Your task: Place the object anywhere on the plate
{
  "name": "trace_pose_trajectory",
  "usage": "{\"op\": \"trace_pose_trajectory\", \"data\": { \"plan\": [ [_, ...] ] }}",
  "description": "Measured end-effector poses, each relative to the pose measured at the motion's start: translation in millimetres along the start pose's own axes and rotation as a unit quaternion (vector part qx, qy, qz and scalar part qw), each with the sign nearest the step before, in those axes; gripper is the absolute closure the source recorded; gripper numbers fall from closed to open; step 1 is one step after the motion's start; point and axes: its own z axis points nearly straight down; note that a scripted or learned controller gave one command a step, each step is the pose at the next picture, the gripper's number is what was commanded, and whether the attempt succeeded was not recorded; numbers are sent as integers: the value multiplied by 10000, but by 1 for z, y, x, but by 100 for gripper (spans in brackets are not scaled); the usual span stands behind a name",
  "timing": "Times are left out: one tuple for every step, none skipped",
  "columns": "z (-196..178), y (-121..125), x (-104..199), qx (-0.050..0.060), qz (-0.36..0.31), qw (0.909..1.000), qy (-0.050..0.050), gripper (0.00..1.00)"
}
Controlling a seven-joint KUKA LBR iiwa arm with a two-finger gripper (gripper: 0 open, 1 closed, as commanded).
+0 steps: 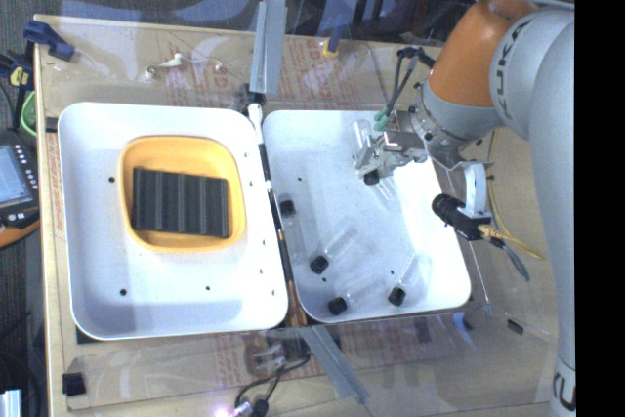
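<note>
the dark ridged object sits on the yellow plate, well apart from the end effector, grip unclear.

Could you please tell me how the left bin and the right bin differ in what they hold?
The left bin holds a yellow plate bearing a dark ridged object; the right bin holds several small black pieces, such as one. The gripper is above the right bin, not the left bin. Both are shallow and white.

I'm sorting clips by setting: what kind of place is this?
Probably a robotics lab test bench: a grey arm with an orange band works over two white bins, a yellow plate in the left one, and cables trail off the bench.
</note>
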Motion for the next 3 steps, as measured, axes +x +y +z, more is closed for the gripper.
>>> {"op": "trace_pose_trajectory", "data": {
  "plan": [
    [18,-16,43,20,-1389,9903,1,100],
    [-2,-27,113,15,-1799,9837,-1,100],
    [23,21,142,0,-2896,9571,-10,100]
  ]
}}
